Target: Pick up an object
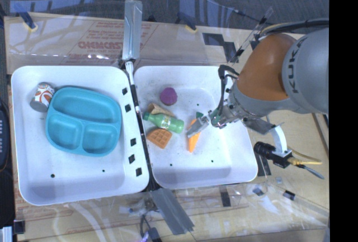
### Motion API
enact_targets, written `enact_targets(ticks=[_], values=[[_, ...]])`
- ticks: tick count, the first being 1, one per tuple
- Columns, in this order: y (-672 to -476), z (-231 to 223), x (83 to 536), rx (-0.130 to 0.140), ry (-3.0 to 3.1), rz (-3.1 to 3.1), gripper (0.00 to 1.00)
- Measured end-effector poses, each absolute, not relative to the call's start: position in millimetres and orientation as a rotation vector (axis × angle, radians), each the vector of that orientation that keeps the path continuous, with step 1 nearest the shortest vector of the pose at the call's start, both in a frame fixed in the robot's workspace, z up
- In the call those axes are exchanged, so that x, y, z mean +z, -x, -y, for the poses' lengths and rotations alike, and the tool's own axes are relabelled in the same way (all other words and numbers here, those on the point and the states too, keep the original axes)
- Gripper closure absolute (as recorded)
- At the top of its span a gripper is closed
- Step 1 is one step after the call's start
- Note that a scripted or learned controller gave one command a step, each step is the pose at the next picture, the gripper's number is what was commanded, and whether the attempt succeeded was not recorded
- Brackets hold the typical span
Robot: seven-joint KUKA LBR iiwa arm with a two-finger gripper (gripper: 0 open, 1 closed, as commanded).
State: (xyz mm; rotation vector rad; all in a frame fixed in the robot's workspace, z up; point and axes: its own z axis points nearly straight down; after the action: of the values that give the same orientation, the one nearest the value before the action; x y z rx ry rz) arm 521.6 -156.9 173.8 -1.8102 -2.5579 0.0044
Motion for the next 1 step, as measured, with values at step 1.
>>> enact_targets(ticks=[1], values=[[-525.9,176.9,92.1,-0.001,1.664,2.665,0.0]])
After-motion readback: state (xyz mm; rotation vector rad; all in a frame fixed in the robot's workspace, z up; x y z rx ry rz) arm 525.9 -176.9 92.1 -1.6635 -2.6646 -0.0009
